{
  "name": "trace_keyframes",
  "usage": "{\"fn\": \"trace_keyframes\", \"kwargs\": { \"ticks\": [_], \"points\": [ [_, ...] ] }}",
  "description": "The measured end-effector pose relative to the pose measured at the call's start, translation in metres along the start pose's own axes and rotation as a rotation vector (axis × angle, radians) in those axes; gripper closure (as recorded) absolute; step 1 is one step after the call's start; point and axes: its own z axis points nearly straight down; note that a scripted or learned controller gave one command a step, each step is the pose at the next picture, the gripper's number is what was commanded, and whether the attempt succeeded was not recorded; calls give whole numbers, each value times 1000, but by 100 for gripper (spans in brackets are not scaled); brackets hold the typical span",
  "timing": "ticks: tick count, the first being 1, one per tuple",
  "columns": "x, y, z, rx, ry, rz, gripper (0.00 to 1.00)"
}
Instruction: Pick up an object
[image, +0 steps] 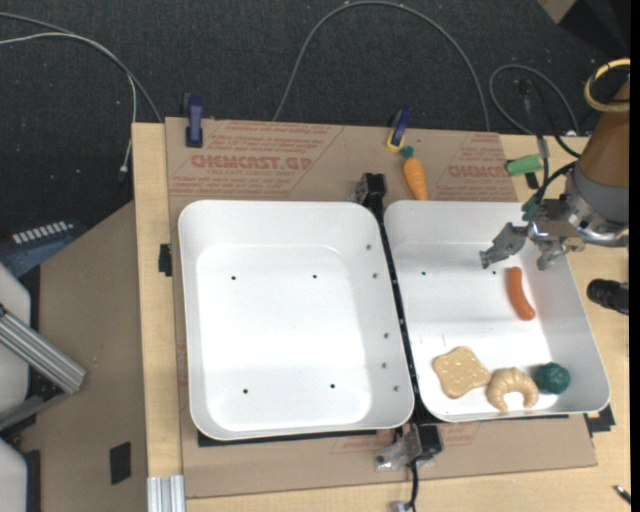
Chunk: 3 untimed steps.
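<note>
Approach step: the claw (522, 247), fingers apart and seemingly empty, hovers above the toy sausage (520, 293); next, descend and close.

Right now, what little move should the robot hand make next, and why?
Probably straight down a little: the gripper hangs open just above the orange sausage in the right bin, not touching it, so lowering would put the fingers around it.

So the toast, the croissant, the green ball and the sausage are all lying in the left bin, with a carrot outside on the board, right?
Not quite: the camera view shows the toast, croissant, green ball and sausage in the right bin, not the left. The carrot does lie outside on the board.
</note>
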Motion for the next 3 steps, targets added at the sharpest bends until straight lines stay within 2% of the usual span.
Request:
{"fn": "trace_keyframes", "kwargs": {
  "ticks": [1, 3],
  "points": [
    [0, 1, -3, -6, -1, -1, 0],
    [-18, 6, 105, -2, 0, -1, 0]
  ]
}}
